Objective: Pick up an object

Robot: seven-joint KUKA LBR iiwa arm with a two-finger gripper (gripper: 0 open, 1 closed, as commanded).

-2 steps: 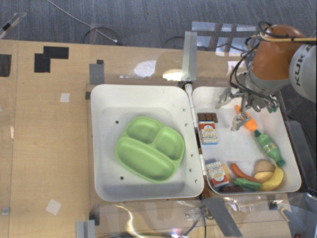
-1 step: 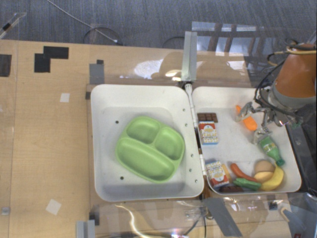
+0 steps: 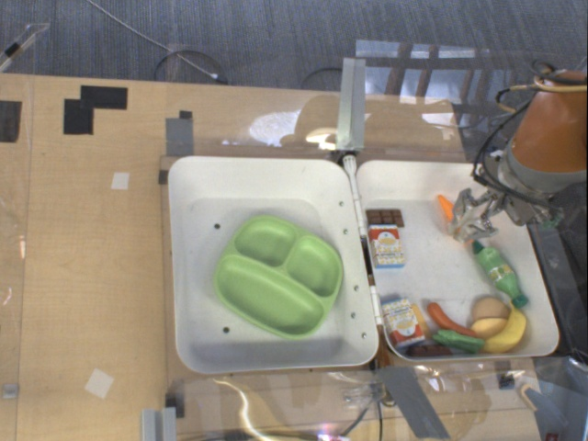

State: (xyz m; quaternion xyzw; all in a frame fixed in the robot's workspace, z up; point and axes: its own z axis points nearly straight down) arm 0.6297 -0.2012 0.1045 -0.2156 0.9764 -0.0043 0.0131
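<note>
Gripper (image 3: 471, 217) is low over the upper right of the right bin (image 3: 418, 177), just right of a small orange carrot-like piece (image 3: 445, 207) and just above the green bottle (image 3: 499, 273); can't tell if anything is between the fingers, or whether they are apart or together. Rest of that bin: chocolate bar (image 3: 385, 218) and small carton (image 3: 388, 246) along the left wall, second carton (image 3: 401, 317) bottom left, then sausage (image 3: 444, 318), green pepper (image 3: 457, 340), potato-like lump (image 3: 490, 311) and banana (image 3: 508, 332) clustered at the bottom right. Left bin (image 3: 193, 191) holds a green three-compartment plate (image 3: 278, 275).
</note>
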